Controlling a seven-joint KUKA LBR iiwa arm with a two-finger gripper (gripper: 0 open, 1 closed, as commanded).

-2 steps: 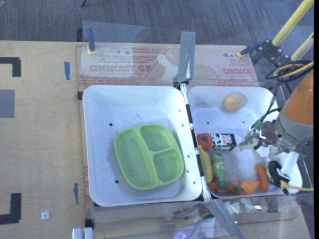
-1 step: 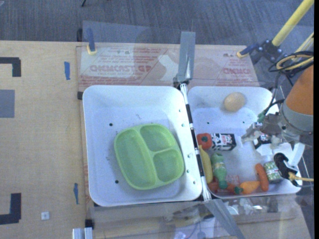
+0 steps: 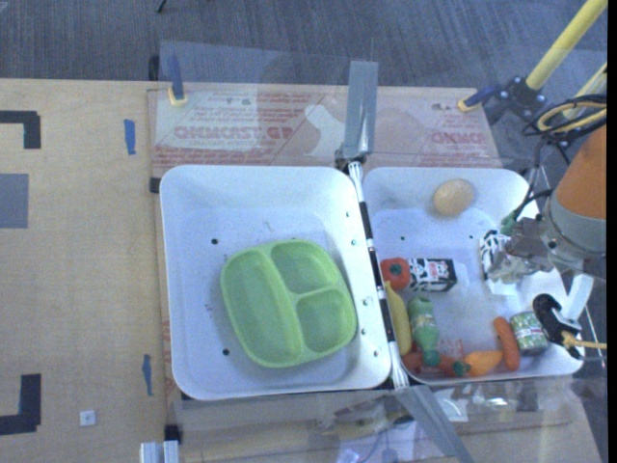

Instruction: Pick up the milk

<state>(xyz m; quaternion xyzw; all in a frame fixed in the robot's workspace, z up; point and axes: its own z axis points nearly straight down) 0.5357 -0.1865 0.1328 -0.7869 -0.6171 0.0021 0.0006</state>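
Note:
The milk [image 3: 432, 273] is a small black-and-white carton lying on its side in the right bin [image 3: 386, 193], near the bin's middle left. My gripper [image 3: 505, 261] hangs over the right side of the same bin, a short way to the right of the carton and apart from it. The grey wrist with its orange band [image 3: 588, 186] comes in from the right edge. A small white piece with black spots [image 3: 493, 249] shows at the gripper's left side; I cannot tell what it is.
Beside the milk lie a red tomato [image 3: 393, 271], a banana [image 3: 398, 318] and a green bottle [image 3: 421, 324]. A tan roll [image 3: 453, 197] sits at the back. Carrots [image 3: 506, 340] and a green can [image 3: 528, 333] crowd the front right. The left bin [image 3: 193, 201] holds a green divided plate [image 3: 289, 302].

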